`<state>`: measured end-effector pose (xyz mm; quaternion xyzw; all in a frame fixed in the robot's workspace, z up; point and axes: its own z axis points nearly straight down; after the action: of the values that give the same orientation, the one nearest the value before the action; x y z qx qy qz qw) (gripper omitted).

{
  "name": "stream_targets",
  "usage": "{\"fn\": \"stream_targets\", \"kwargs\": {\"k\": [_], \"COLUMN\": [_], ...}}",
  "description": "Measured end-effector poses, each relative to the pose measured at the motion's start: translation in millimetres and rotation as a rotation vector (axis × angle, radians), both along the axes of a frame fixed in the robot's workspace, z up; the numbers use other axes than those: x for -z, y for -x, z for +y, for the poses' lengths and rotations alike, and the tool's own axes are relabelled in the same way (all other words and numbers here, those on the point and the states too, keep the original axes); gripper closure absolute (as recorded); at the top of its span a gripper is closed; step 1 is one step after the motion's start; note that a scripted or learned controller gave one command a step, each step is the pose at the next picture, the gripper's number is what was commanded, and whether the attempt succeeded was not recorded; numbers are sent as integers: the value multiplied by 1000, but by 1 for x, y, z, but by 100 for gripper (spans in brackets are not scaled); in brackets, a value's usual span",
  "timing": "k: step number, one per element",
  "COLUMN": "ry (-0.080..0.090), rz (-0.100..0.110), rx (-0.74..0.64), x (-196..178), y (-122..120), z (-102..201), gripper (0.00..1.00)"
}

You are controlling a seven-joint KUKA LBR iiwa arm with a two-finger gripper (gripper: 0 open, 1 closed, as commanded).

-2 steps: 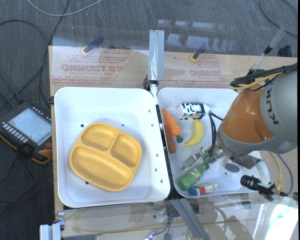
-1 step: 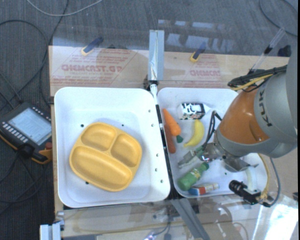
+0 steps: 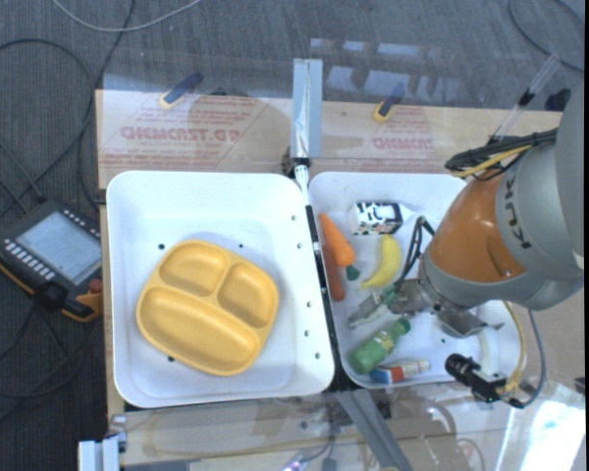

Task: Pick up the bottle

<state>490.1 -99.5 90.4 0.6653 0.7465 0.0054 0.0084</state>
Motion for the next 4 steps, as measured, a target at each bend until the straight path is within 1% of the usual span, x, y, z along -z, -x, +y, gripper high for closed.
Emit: {"fn": "stream_targets", "kwargs": {"k": [1,2,3,4], "ry": [4,3,1,2], "rz": [4,3,22,22], "rx": [-88,-89,-17,-16], "x": [0,-9,-92,-92], "y": [1,0,-47,-47], "z": [-2,-1,49,48], "gripper": [0,100,100,0]}}
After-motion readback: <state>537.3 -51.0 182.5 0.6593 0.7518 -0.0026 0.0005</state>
